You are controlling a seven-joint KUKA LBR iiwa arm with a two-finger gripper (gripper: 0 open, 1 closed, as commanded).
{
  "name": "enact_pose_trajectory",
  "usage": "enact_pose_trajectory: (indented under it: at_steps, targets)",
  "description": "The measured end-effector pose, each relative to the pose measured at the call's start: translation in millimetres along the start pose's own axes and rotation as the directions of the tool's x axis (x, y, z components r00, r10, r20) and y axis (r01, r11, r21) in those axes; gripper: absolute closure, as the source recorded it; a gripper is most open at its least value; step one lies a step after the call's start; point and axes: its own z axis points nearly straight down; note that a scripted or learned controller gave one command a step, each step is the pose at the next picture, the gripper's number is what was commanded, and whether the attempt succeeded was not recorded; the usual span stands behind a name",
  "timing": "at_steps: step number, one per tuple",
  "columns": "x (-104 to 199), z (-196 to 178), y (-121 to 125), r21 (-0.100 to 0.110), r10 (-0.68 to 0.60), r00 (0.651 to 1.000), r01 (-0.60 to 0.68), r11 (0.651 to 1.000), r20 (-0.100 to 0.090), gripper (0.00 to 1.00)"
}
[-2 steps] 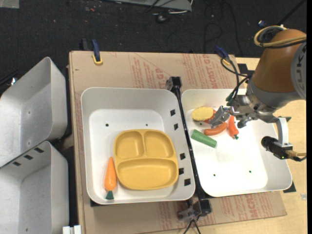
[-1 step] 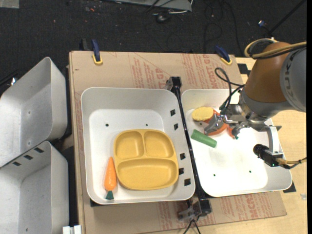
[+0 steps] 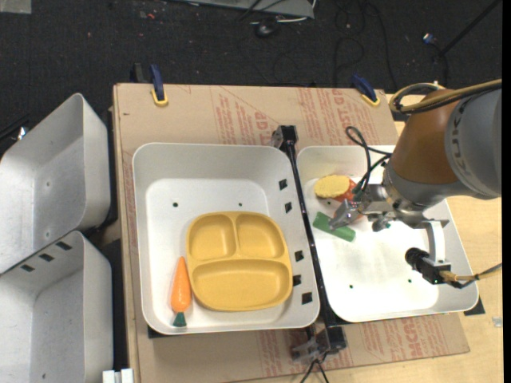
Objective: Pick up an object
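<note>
In the right bin [image 3: 383,294], a yellow and orange toy food piece [image 3: 332,187] lies near the far left corner. Just in front of it, a green flat piece [image 3: 331,226] rests close to the divider. My gripper [image 3: 354,211] reaches in from the right and hangs low between these two, directly over the green piece's right end, with a small reddish bit showing at its tip. The grey arm with its orange band [image 3: 427,146] covers the bin's far right part.
The left bin [image 3: 160,238] holds a yellow divided plate [image 3: 238,260] and a toy carrot [image 3: 181,287] along the plate's left side. A black cable with a connector [image 3: 423,263] hangs over the right bin's right side. Two more white bins [image 3: 48,214] stand off the bench to the left.
</note>
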Motion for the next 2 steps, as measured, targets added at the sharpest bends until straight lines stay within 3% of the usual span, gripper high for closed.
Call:
enact_pose_trajectory:
  at_steps: [1, 2]
  targets:
    - [1, 36, -1, 0.000, 0.000, 1.000, 0.000, 1.000, 0.000, 0.00]
    - [0, 24, 0, -0.005, 0.001, 1.000, -0.001, 1.000, 0.000, 1.00]
